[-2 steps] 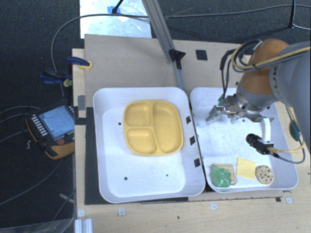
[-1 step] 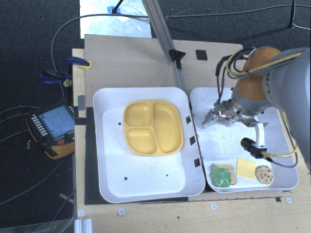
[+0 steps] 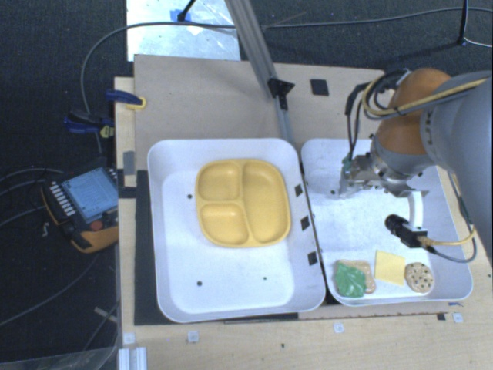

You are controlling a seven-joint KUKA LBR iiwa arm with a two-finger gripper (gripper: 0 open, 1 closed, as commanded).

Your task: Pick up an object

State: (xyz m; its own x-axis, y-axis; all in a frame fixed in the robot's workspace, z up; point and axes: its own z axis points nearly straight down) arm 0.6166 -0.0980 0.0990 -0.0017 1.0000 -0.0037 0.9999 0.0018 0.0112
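The grey arm (image 3: 451, 122) is reaching in from the right, its orange band showing above the wrist, and its gripper (image 3: 348, 182) is hanging over the far left part of the right bin (image 3: 323, 156), close above the bin's white floor. From where I am standing the fingertips are too small and blurred to read, so I cannot tell how wide the claw is standing or whether it has hold of anything. The things to pick are lying well apart from it, in a row along the near edge of that same bin: a slice of toast with a green topping (image 3: 353, 278) on the left, a yellow cheese slice (image 3: 390, 267) just beside it, and a round cookie (image 3: 418, 277) on the right. In the left bin (image 3: 173, 284) a yellow divided plate (image 3: 243, 203) is sitting toward the far side, its three compartments facing up. A handheld controller with a blue screen (image 3: 86, 201) is lying off the bench to the left.
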